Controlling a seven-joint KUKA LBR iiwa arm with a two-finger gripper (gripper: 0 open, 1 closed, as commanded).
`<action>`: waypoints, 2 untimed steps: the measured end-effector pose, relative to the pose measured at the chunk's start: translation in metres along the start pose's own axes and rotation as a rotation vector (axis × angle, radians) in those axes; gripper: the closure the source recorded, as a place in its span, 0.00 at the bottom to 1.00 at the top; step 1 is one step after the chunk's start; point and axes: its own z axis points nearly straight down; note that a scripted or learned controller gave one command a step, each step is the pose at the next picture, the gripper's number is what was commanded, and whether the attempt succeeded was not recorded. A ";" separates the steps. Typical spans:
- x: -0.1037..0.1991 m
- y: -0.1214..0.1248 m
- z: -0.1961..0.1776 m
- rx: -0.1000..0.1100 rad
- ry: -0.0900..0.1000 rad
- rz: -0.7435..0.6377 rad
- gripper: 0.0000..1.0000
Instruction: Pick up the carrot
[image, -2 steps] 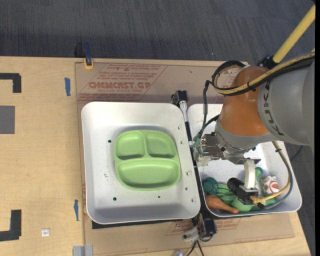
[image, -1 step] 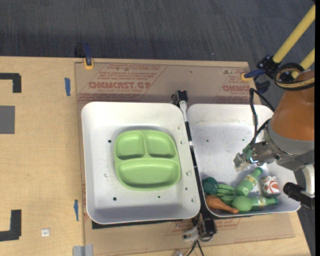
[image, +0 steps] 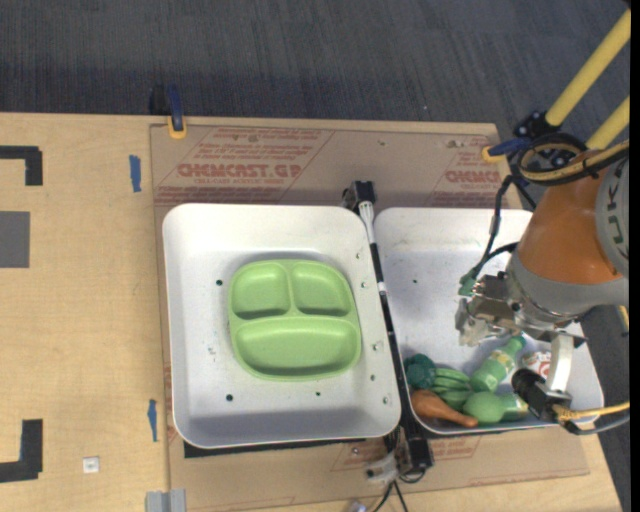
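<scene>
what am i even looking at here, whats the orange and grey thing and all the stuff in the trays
This is one picture from a camera fixed above a workbench, looking down at a slant. The grey and orange thing on the right is a robot arm. Its grasping part, the end effector, hangs over the right bin; whether it holds anything cannot be made out. Two shallow white bins sit side by side. The left bin holds a green divided plate. Near the right bin's front edge lies a heap of toy food: an orange carrot, which the arm is meant to pick up, a dark green vegetable, a green bottle and other green pieces.
</scene>
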 end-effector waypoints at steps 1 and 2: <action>0.063 -0.023 0.000 0.000 0.001 0.146 1.00; 0.091 -0.026 0.027 -0.030 -0.016 0.133 1.00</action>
